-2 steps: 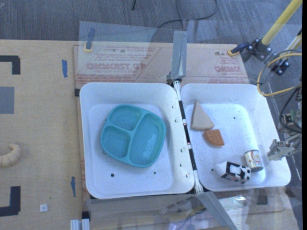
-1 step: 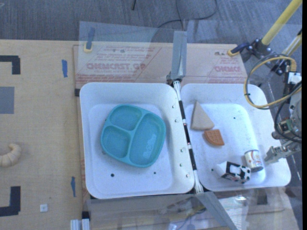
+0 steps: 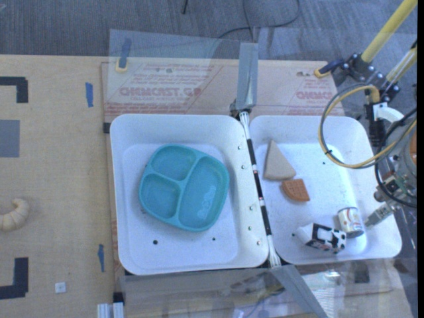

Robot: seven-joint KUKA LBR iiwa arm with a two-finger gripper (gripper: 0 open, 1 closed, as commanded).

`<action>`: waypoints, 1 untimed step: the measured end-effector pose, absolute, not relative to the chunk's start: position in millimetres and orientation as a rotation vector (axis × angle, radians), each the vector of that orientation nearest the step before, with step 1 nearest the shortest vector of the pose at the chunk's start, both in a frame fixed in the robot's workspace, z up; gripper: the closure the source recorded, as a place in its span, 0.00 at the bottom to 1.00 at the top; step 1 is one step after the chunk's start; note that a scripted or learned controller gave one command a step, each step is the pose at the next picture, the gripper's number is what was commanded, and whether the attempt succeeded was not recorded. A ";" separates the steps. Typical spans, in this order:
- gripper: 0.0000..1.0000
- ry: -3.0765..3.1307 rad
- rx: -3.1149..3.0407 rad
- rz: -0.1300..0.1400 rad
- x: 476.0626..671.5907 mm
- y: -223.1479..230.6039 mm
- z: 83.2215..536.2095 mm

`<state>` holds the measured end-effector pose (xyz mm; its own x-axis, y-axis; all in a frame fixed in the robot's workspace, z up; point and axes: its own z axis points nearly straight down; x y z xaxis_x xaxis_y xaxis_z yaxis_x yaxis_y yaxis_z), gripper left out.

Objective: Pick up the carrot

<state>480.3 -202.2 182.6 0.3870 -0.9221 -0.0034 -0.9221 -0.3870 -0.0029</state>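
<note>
Carrot: the small orange piece (image 3: 295,191) lying flat in the right bin (image 3: 344,144) is my best guess for it. The view is too coarse to be sure, and nothing else in the bins is orange.
Neighbours: a beige wedge (image 3: 278,164) lies just beside it on the far side, close but probably not touching. A can (image 3: 349,220) and a black-and-white toy (image 3: 326,238) sit well apart from it, towards the near right corner.
End effector: low at the right bin's right wall (image 3: 379,214), just beside the can. Whether it is apart or together I cannot tell, and nothing is seen held in it.
Why so: it looks parked at the bin's edge, not lined up over the orange piece.
Open room: bare white floor lies between the can and the orange piece, so a leftward pass looks free.
Edges: the orange piece lies near the wall shared with the left bin (image 3: 132,144), which would crowd a grasp from that side. The wedge limits the far side.
Left bin: holds a teal plate (image 3: 143,191).
Overhead: a yellow cable (image 3: 322,128) loops over the right bin's far right part.
</note>
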 end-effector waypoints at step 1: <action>1.00 1.283 -2.864 0.003 479.5 -203.2 110.1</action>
<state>479.5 -203.2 110.1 0.6657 -0.7462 -0.0035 -0.7462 -0.6657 -0.0026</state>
